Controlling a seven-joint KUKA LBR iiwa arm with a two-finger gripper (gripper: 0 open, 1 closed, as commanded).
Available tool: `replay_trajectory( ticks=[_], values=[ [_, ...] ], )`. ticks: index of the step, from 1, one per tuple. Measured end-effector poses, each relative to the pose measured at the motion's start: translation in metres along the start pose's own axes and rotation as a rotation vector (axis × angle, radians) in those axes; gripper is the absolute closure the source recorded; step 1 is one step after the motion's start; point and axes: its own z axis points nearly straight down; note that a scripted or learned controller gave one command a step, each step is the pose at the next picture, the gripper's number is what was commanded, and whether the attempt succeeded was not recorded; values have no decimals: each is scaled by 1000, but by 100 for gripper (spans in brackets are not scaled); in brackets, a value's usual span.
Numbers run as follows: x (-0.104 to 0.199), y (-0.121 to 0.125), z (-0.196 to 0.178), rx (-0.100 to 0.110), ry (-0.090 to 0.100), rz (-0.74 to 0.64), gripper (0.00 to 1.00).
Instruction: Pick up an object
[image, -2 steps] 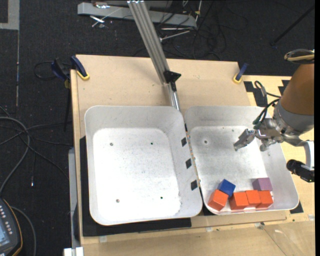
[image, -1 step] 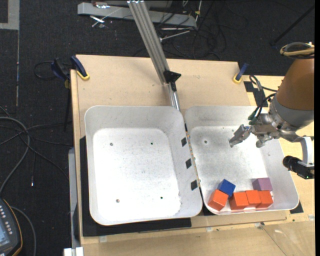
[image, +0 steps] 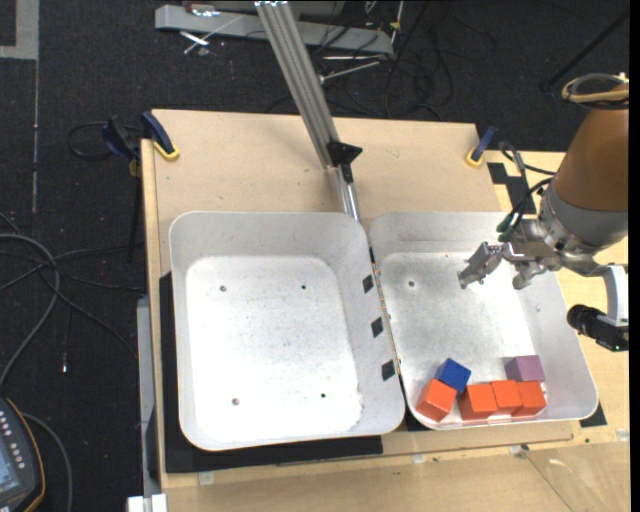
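My gripper (image: 497, 271) hangs over the back half of the right bin (image: 440, 250), its two fingers spread apart with nothing between them. Along that bin's front edge lie several blocks: a blue block (image: 453, 375), an orange block (image: 436, 398) just left of it, two more orange blocks (image: 481, 400) (image: 522, 397) in a row, and a purple block (image: 524, 368) behind them. The gripper is well behind the blocks and apart from them.
The left bin (image: 200, 240) sits beside the right one on the wooden bench. A metal pole (image: 305, 85) slants in from the back to the gap between the bins. Yellow clamps (image: 160, 140) (image: 481, 146) hold the bench's back corners.
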Motion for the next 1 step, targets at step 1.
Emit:
replay_trajectory(
  ticks=[1],
  values=[
    [7,-22,-97,-6,-2,0,0]
  ],
)
